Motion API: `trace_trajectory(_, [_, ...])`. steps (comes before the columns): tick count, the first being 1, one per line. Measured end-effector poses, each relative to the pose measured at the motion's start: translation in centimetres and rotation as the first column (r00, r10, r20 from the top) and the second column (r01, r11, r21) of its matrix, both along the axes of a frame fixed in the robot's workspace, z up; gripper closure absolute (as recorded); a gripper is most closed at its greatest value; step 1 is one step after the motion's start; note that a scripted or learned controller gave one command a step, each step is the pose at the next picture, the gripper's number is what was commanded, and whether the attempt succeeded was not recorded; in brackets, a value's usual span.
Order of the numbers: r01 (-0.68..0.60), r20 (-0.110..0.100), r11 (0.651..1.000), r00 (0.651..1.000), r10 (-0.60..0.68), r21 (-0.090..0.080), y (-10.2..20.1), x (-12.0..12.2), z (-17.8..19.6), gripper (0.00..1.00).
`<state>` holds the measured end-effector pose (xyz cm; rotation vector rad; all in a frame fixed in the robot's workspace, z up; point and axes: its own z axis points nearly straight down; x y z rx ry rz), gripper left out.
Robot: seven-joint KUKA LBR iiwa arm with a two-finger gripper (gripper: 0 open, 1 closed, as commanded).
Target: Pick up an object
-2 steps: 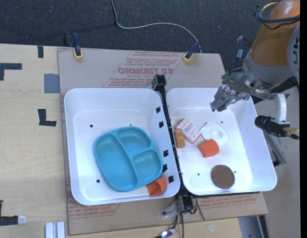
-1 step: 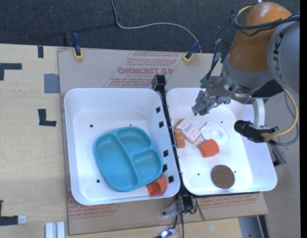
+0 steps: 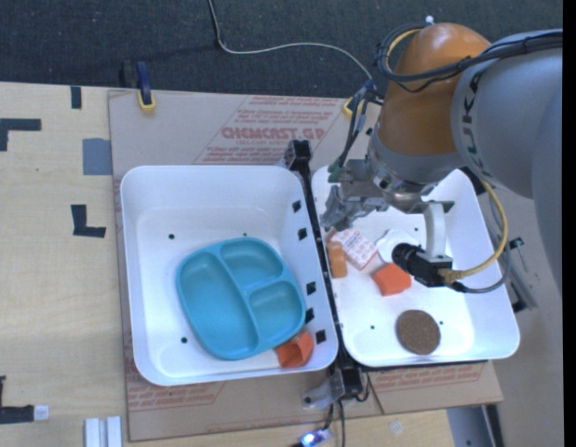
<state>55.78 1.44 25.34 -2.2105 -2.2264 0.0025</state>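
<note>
Two shallow white bins side by side on a cardboard sheet (image 3: 260, 138) that lies on the bench (image 3: 46, 277).

Left bin (image 3: 157, 212): blue divided plate (image 3: 239, 296), three compartments, lying flat and slightly askew, low in the bin. Orange cup-like piece (image 3: 295, 350) wedged in the near right corner, touching the plate's edge.

Right bin (image 3: 483, 277): four loose items.
- White packet with red print (image 3: 357, 248), near the divider wall, tilted.
- Small orange-tan piece (image 3: 337, 261) just beside the packet, on its divider side.
- Orange block (image 3: 392, 279) near the packet, toward the bin's middle.
- Brown round disc (image 3: 419, 331), flat, apart from the rest, nearer the front wall.

Arm (image 3: 511, 110) reaches in from the right and covers the right bin's far part. Gripper (image 3: 346, 208) sits low over the far left corner of that bin, close to the divider, just above the packet. Open or closed: cannot tell, the tip is dark and blurred. Nothing seen held. All items rest on the bin floors.
</note>
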Motion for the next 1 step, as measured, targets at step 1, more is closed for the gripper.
trace_trajectory(1, [0.001,0.001,1.0,1.0,-0.001,-0.001,4.89,-0.45,-0.59,1.0])
